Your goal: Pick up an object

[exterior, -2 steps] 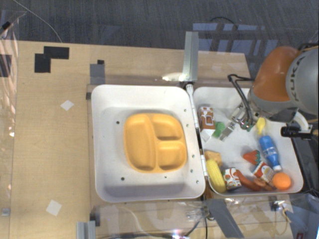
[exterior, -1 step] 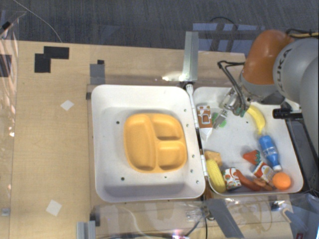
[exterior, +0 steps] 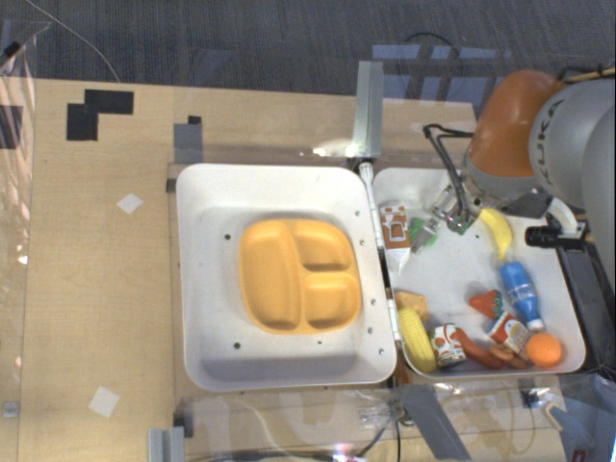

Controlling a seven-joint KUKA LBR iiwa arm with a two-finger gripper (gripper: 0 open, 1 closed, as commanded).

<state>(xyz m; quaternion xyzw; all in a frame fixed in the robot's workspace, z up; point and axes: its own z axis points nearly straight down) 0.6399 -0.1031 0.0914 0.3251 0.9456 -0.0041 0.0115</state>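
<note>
- Bench [exterior: 96, 287]: light wood, w/ black tape marks at its far left corner.
- L bin [exterior: 202, 354]: white, holds a yellow divided tray [exterior: 298, 275] lying flat at its middle, 3 compartments up.
- R bin [exterior: 452, 258]: white, touching the L bin along a shared edge; my pick items are all in here.
- My arm [exterior: 568, 133]: grey w/ orange band, comes in from the right over the R bin's far right corner.
- My tool [exterior: 450, 215]: low over the far-left part of the R bin, just beside a green item [exterior: 420, 231]. Can't tell if it's clenched or released; nothing visibly grasped.
- Corn cob [exterior: 416, 333]: near-left corner of R bin, by the wall.
- Blue bottle [exterior: 520, 295]: right side, lying down.
- Banana [exterior: 496, 231]: just beyond the bottle, near my tool.
- Small carton [exterior: 394, 227]: far left of R bin, beside the green item.
- Orange [exterior: 545, 350]: near-right corner.
- Red/white can [exterior: 447, 346]: touching the corn.
- Sausage-like item [exterior: 486, 354]: between can and orange.
</note>
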